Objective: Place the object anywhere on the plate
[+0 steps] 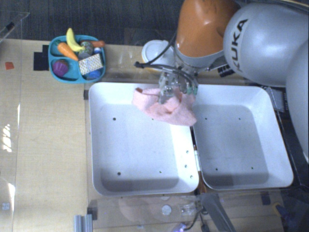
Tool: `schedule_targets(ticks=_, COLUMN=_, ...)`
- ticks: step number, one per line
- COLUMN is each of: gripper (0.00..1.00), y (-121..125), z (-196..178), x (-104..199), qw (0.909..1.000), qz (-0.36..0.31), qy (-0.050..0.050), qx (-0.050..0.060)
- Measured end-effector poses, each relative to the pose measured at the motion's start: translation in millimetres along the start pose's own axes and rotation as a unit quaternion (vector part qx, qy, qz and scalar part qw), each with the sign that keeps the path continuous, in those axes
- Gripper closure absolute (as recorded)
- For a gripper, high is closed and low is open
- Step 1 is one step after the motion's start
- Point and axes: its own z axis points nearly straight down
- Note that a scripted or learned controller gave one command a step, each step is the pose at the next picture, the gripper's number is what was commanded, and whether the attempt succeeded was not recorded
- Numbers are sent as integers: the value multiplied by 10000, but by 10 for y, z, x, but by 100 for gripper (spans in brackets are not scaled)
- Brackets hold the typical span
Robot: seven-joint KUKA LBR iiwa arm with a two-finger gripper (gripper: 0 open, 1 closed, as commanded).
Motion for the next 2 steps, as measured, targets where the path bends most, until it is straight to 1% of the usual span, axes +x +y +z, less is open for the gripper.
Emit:
schedule_targets(ticks=1, gripper=100, y=528, z=-38, x=33, qw=10000, qz=-16, qy=-2, qx=-5)
schedule_targets(ticks=2, gripper=0, y=527, z=-43, x=31, qw=10000, qz=-15, qy=-5, qx=-6)
